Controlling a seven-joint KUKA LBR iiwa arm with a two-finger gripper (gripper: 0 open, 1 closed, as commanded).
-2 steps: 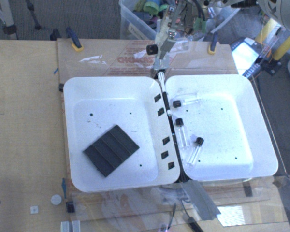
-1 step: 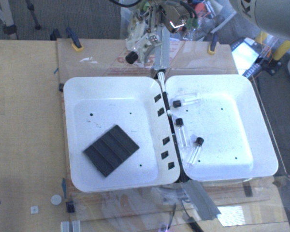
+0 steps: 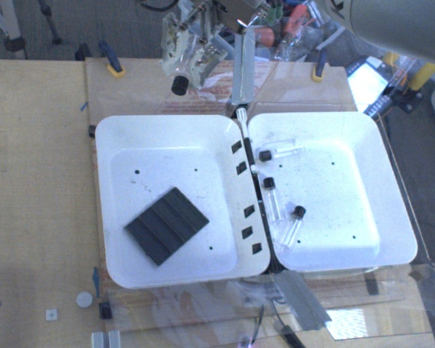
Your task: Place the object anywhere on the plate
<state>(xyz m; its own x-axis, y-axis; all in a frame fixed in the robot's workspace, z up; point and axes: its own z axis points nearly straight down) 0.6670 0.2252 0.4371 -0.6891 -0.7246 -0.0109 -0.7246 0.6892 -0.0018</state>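
Observation:
A dark grey ridged plate (image 3: 167, 225) lies flat in the left bin (image 3: 116, 151), toward its front. My gripper (image 3: 183, 56) hangs high over the far rim of that bin, well behind the plate. It is shut on a clear vial with a black cap (image 3: 178, 84), which points down and toward the front. Three more clear vials with black caps lie in the right bin (image 3: 362, 158): one near the back left (image 3: 275, 153), one in the middle left (image 3: 272, 196) and one further forward (image 3: 293, 225).
A grey upright bar (image 3: 242, 67) stands behind the divider between the bins. Small black tabs (image 3: 247, 210) line the divider. Cables and colourful clutter (image 3: 290, 17) sit behind the bins. The arm's grey body (image 3: 391, 9) fills the upper right.

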